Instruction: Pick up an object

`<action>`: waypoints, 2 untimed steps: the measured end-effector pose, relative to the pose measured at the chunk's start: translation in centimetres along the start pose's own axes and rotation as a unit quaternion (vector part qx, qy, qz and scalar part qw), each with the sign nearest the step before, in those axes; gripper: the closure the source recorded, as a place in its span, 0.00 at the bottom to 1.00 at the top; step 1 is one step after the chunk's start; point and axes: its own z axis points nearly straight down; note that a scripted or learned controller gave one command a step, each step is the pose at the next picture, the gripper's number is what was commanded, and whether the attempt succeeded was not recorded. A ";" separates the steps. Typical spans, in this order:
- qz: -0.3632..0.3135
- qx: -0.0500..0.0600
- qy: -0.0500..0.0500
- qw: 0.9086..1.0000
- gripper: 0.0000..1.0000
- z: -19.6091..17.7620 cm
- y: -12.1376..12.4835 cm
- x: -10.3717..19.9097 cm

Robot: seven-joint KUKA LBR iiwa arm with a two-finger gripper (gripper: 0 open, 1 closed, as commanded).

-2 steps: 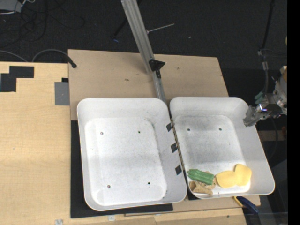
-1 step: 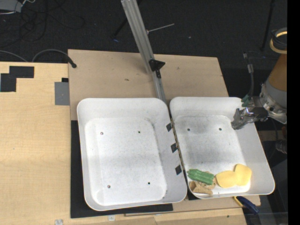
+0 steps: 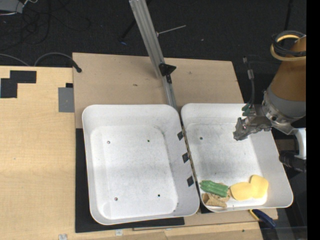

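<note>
Jaws (image 3: 242,132) positioned over the right bin (image 3: 227,151), their state not discernible, nothing seen between them, green object (image 3: 215,187), yellow object (image 3: 249,188) and tan object (image 3: 216,200) grouped well apart in the bin's near corner, left bin (image 3: 132,161) alongside on the table (image 3: 35,149).

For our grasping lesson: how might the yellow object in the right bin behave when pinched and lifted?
The yellow object looks rounded and smooth, so it may slip between fingers. It lies against the bin wall beside the green item, so pushing would probably jam rather than roll it.
</note>
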 end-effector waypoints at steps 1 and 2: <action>0.000 0.000 0.000 1.000 1.00 -0.3 -0.5 5.3; -0.001 0.001 0.000 1.000 1.00 -0.3 -0.4 11.1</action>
